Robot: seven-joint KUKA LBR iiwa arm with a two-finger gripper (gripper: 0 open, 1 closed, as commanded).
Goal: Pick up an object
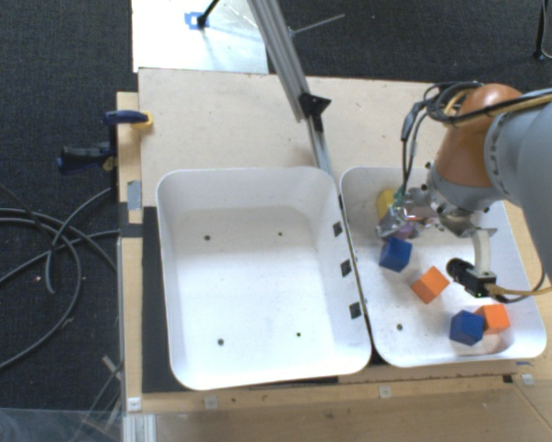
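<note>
The gripper (400,224) hangs low in the right bin (524,339), just above a blue cube (395,254) near the bin's left wall, probably lining up a grasp.

Dark carpet floor (54,53); black cables (36,247) looped at left; pale wooden bench (229,122); blue clamp (96,155) on its left edge; slanted metal pole (280,49); bright floor patch (197,21) beyond.
</note>
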